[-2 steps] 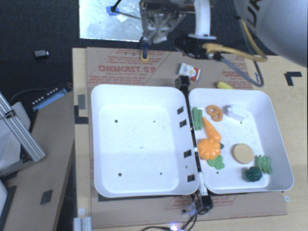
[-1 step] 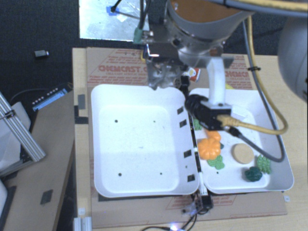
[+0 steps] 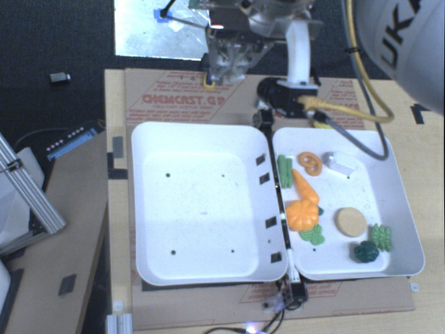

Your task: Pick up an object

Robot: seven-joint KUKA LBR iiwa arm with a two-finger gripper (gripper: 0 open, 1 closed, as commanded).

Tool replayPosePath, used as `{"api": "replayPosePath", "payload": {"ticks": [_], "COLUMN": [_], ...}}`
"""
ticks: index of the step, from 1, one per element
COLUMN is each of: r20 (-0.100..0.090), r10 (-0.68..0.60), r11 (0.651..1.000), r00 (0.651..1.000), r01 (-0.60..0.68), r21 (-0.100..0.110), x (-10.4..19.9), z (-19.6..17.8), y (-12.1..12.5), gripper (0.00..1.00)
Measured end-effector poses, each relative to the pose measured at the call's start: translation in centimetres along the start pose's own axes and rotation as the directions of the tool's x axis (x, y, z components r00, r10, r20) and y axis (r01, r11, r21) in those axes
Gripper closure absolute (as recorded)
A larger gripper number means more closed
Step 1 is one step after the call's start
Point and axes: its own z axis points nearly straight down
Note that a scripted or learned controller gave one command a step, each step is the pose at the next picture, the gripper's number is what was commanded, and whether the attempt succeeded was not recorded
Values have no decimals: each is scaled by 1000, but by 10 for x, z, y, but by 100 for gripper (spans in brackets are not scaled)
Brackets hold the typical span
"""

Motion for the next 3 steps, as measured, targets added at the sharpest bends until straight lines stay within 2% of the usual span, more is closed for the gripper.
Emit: {"api": "replayPosePath", "payload": {"ticks": [1,2,3], "r20": [5,-1,-3], "r10": [-5,0,-1], "r11": [1000,1000,1000], "r00": [1000,1000,1000], "r01": [4,0,1], "r21": [16,-5,-7], "x": [1,0,1], "z": [144,133,92], "y": [-50,53,113], "gripper": [100,100,100]}}
